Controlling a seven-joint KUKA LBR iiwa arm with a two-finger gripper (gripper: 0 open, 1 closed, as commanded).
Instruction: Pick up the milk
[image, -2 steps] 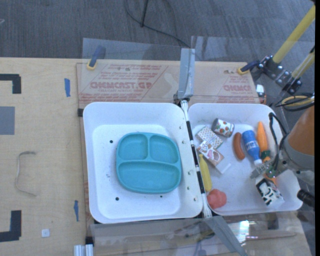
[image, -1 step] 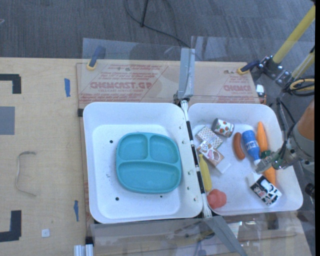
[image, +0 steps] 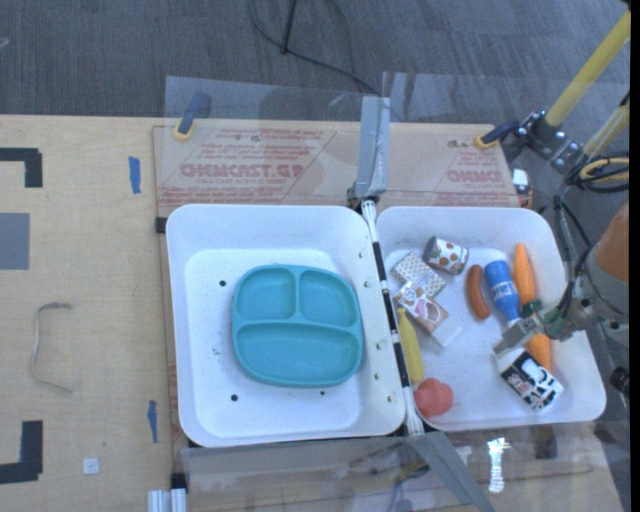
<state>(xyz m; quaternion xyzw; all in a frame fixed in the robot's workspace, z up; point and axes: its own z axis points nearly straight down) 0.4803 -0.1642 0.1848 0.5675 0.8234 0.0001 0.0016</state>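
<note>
Start at the left: the left bin (image: 190, 330) holds a teal divided plate (image: 297, 326), and none of that concerns your move. Cross the divide into the right bin (image: 585, 400) and you meet a crowd: a yellow stick-shaped item (image: 409, 348) along the inner wall, a red lump (image: 434, 397) at its near end, a couple of small printed packets (image: 420, 290), a little can (image: 446, 255), a brown sausage (image: 478, 292), a blue bottle (image: 501, 290) and an orange carrot (image: 525, 274). The milk (image: 530, 382) is the black-and-white patched carton lying on its side toward the bin's near right corner, with its long axis running on a slant from upper left to lower right in the view. The gripper (image: 522, 335) hangs just beyond it, on the far side, close over the carton's upper-left end and beside another orange piece (image: 541, 350). You cannot tell from this view whether the pincer is released or clenched, and nothing is seen held in it. Judge the coming move so: you need a short shift toward the near right corner, and a wrist turn to close across the carton's narrow width rather than along its slanted length
</note>
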